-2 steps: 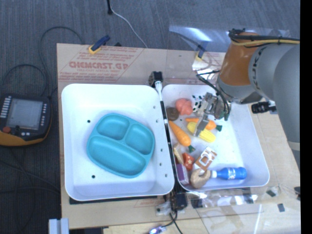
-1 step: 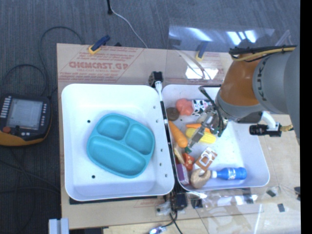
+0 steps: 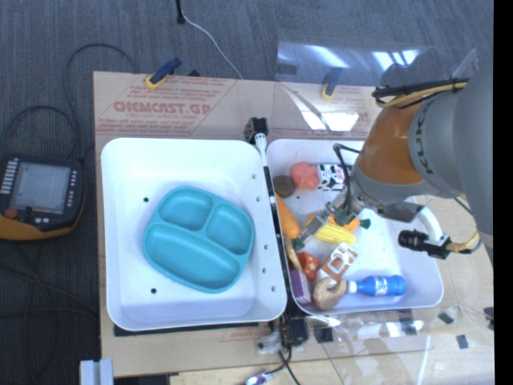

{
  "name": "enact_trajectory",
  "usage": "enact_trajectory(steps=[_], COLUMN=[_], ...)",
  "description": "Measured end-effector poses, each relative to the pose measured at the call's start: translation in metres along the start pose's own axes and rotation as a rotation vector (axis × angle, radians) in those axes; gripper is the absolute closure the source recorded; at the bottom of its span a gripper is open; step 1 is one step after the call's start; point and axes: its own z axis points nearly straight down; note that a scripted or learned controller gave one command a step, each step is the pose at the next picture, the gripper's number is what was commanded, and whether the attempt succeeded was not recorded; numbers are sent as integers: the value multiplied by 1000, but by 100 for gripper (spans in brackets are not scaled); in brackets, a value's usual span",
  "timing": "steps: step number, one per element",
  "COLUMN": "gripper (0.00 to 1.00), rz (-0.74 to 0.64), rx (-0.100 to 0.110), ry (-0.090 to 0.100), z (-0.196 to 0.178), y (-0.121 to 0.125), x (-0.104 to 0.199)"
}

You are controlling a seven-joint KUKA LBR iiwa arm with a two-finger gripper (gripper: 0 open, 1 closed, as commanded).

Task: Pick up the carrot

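Down over the right-hand shallow white plastic bin (image 3: 417, 295) our grey arm with the orange band (image 3: 401, 155) has its two-finger gripper (image 3: 337, 215) low among the toys, just above a yellow plastic corn cob (image 3: 335, 233). We cannot tell whether the fingers are open or shut, since the wrist hides most of them. Nothing shows between them, so we judge the pick not yet done: the reach is made, while the grasp and lift are left. To the left of the fingers, and apart from them, lies the small orange tapered plastic carrot (image 3: 286, 219), slanted along the bin's left wall with its thick end lower.
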Motion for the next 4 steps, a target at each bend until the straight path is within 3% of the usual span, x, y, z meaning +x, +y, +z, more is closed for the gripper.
enact_trajectory(steps=[1, 2, 3, 4], gripper=[0, 0, 100, 100], rz=[232, 549, 546, 545], rx=[6, 10, 9, 10], ry=[1, 0, -7, 9], z=[2, 3, -9, -95], y=[-28, 2, 3, 96], x=[-81, -70, -71, -28])
